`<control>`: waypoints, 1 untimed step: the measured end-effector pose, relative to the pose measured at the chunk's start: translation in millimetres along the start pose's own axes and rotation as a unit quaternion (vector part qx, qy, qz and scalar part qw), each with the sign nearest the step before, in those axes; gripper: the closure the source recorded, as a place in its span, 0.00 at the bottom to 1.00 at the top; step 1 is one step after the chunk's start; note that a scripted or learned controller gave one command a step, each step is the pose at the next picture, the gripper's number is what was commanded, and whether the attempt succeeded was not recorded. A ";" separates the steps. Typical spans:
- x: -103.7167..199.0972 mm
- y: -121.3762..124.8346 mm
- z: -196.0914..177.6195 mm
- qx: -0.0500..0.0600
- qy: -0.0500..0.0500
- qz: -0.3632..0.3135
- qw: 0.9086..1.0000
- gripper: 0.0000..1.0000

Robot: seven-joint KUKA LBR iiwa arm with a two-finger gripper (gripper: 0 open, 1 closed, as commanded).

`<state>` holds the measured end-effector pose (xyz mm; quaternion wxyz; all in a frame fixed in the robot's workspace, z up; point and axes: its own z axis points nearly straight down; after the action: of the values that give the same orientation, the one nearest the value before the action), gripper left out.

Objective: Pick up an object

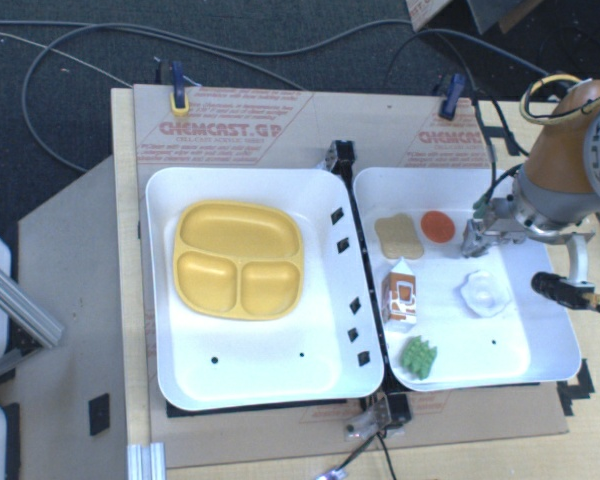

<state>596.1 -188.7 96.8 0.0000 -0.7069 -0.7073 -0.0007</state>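
The right bin (540, 353) holds several small items. A tan flat slice (398, 234) and an orange-red disc (438, 226) lie at its far side. A brown-and-white carton (401, 294) stands near the divider, with a green leafy piece (418, 355) in front of it. A whitish translucent lump (482, 293) lies mid-bin. My gripper (477, 241) hangs low over the bin's far right part, just right of the disc and above the lump in the view. Nothing shows in its grasp.
A yellow three-compartment plate (239, 259) lies in the left bin (260, 368). Black clips (340, 230) run along the divider between the bins. The arm's grey body and orange band (565, 153) cover the right bin's far right corner. Blue clamps (179, 83) hold the board's back edge.
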 end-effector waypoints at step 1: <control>0.5 1.3 -43.8 -0.002 -0.001 0.000 1.000 1.00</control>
<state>597.4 -188.2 140.6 -0.0025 -0.7068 -0.7074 -0.0014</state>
